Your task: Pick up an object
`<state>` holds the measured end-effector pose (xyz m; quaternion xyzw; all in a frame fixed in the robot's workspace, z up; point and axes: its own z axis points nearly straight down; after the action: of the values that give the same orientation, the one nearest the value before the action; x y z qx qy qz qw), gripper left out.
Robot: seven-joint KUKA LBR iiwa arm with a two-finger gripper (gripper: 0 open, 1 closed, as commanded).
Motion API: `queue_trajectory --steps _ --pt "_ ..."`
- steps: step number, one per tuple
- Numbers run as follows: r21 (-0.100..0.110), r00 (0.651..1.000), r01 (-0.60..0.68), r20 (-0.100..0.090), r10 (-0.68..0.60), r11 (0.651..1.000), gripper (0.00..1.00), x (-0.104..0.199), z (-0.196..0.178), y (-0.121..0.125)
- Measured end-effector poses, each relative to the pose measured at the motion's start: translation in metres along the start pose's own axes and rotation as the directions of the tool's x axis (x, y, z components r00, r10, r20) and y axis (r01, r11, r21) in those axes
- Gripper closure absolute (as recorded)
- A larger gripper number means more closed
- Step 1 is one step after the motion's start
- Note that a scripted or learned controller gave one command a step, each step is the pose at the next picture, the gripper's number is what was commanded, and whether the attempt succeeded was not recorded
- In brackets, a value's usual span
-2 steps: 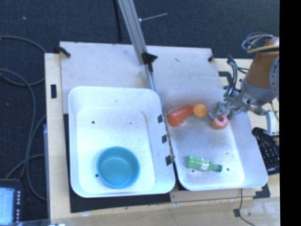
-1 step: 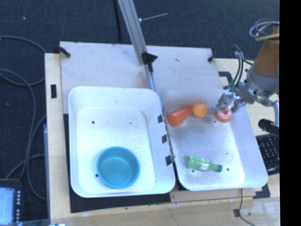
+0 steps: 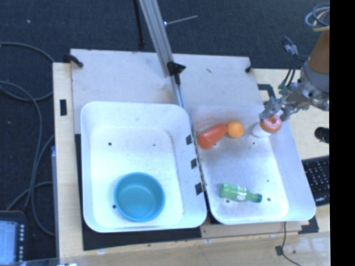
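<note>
A table carries two shallow white bins side by side, seen from above at a slant. The left bin holds a round blue bowl, upright in its near half and close to the front wall. The right bin holds the smaller things. A reddish-orange tapered piece lies near its far left corner, close to the wall shared with the left bin, and an orange ball touches the piece's narrower end on the right. A green bottle lies on its side near the front of this bin, its cap end pointing right, well apart from the other things. At the far right corner of the same bin sits a small pink-and-white object, with its pink, ring-like part on the right and a white part on the left. The grey arm reaches in from the right, its orange band at the frame's edge, and the gripper sits directly over the pink-and-white object, touching it or just above it. At this slant and size it is not possible to tell whether the gripper is spread or closed, or whether it has the object. A slanted metal rail runs from the top of the view down to the gap between the bins. A dark keyboard lies on the table just right of the right bin.
</note>
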<state>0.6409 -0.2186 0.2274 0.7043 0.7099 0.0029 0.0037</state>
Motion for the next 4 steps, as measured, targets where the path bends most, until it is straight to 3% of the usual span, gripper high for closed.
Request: queue_trajectory --steps 1,4 --pt "-0.001 1.000 0.001 0.000 -0.001 1.000 1.00 -0.001 -0.058 0.002" --pt "0.013 1.000 0.000 -0.003 0.000 1.000 1.00 0.142 -0.049 0.010"
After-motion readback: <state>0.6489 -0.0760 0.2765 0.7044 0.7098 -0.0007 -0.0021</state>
